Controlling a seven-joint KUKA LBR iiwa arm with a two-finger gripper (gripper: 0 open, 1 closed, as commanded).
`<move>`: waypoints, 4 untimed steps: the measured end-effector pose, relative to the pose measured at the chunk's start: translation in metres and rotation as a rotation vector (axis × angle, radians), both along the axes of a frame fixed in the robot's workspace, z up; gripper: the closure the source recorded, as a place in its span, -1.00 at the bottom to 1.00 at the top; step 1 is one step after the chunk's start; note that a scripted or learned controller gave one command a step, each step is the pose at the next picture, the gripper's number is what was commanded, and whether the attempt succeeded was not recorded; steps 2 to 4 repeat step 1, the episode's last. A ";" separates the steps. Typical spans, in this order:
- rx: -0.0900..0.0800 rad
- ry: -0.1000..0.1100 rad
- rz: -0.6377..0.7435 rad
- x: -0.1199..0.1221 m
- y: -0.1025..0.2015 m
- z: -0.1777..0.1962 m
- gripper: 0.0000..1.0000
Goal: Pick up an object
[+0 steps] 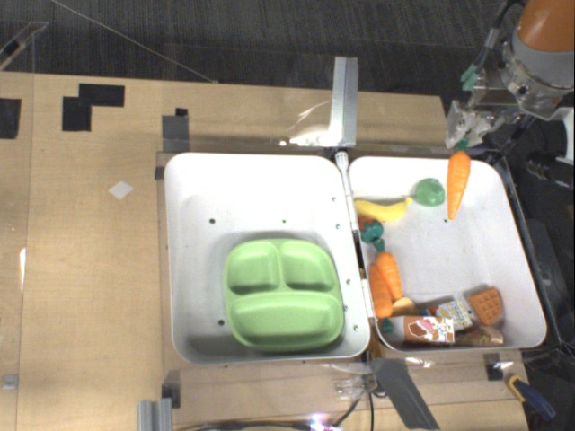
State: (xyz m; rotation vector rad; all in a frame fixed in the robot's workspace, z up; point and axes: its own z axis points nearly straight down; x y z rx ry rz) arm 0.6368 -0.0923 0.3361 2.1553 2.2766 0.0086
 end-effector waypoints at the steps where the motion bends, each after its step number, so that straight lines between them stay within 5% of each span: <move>1: 0.000 0.004 0.108 -0.056 0.034 -0.062 1.00; 4: 0.000 0.004 0.108 -0.056 0.034 -0.062 1.00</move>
